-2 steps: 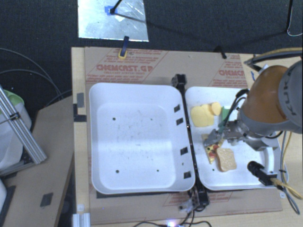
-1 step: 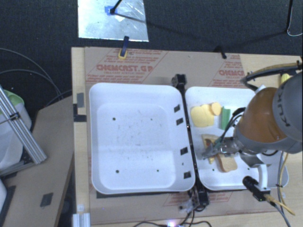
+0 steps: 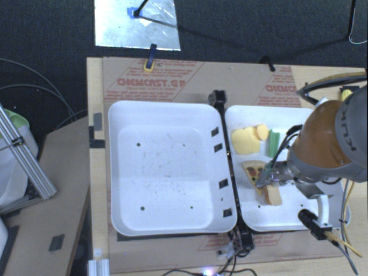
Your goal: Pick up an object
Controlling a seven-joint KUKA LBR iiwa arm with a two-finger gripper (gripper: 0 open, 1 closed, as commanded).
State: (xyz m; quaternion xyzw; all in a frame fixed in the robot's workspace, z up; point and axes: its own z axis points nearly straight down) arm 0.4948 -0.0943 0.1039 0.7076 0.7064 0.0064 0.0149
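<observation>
We see the gripper [image 3: 265, 180] down in the right bin [image 3: 247, 220], tips at the pizza-slice toy [image 3: 253, 170] w/ a tan block [image 3: 272, 195] just beside; can't tell its open/closed state. Yellow toy [image 3: 248, 138] & green piece [image 3: 273, 144] sit further back in the same bin. Left bin [image 3: 121, 154] alongside.

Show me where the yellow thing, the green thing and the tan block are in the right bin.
yellow thing [image 3: 248, 140], camera view, middle of its top.
green thing [image 3: 273, 143], camera view, its visible left strip.
tan block [image 3: 273, 196], camera view, its lower half.
</observation>
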